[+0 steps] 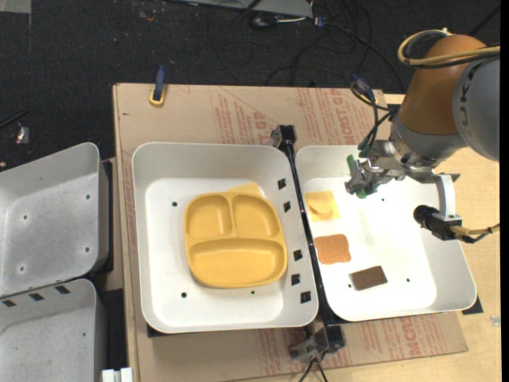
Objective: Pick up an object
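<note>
In the right bin (413,301) lie three flat pieces: a pale yellow one (321,204) near the divider, an orange-brown one (332,249) below it, and a dark brown one (368,278) toward the front. My gripper (359,183) hangs over the bin's upper part, a short way to the right of the yellow piece and above it. Green marks show at its tips. No piece is seen between them.
The left bin (159,293) holds a yellow compartment tray (235,239). A black clipped divider (298,213) runs between the bins. Grey metal panels (48,213) lie off the bench to the left. Cables cross the dark floor behind.
</note>
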Controlling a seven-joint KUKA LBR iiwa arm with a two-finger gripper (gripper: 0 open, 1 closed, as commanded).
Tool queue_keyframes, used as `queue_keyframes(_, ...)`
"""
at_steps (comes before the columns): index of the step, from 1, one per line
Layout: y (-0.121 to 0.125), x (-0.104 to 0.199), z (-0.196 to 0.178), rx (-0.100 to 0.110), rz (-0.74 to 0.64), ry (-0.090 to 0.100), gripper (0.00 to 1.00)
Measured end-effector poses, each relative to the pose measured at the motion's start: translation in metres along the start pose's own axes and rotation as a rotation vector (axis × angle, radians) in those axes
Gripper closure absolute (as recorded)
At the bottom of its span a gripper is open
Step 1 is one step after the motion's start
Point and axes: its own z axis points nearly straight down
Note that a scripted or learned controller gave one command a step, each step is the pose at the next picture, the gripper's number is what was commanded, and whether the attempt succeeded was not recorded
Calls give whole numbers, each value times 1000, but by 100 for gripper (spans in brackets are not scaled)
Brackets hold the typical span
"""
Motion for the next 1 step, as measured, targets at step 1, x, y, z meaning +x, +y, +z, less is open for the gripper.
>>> queue_keyframes(1,8,8,-57,-2,-1,0,100)
